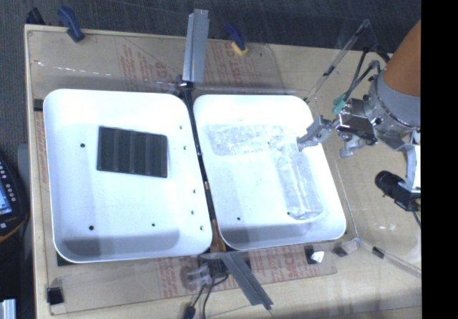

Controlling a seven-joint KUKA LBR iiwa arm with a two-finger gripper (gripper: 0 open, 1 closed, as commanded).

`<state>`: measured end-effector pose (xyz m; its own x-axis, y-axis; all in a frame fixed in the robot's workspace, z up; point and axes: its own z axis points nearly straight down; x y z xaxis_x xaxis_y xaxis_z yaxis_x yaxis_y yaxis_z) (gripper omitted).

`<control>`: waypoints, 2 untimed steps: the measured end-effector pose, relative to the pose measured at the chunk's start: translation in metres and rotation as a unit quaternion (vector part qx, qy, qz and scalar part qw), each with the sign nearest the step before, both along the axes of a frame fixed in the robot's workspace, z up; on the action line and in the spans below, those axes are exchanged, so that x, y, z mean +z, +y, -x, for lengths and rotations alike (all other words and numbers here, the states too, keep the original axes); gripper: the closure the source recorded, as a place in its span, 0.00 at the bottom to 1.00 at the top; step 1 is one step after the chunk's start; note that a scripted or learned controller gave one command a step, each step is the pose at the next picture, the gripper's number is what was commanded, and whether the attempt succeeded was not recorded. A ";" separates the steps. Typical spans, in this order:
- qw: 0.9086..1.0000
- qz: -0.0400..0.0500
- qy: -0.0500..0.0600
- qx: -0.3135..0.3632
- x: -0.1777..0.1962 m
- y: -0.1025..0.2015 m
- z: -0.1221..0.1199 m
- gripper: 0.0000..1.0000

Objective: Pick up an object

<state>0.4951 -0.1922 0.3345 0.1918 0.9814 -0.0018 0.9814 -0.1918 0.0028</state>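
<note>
Over the right edge of the right bin (336,189), the gripper (313,137) is seen at the end of the grey arm (397,99), its tip reaching in above the rim. Nothing is seen clasped at that tip; whether it is spread wide or drawn narrow cannot be told from this slanted view.

Two clear plastic bottles are seen in the right bin. One bottle (240,139) is laid crosswise in the far part of the bin; the other bottle (299,185) is laid lengthwise down the right side, its far end just beside the gripper tip. Both are transparent and hard to outline against the white floor. In the left bin (64,167) a dark ribbed rectangular pad (132,151) is laid flat, well apart from the arm.

The step in hand is judged to be the approach: no object is lifted yet. A descent onto the lengthwise bottle is called for next, with the grip set across its narrow width, since a round, slick body may be expected to roll or slip aside.
</note>
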 end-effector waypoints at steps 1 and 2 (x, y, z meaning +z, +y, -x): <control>0.999 -0.002 0.003 0.049 -0.011 -0.005 0.017 0.00; 0.997 -0.002 0.003 0.081 -0.029 -0.013 0.018 0.00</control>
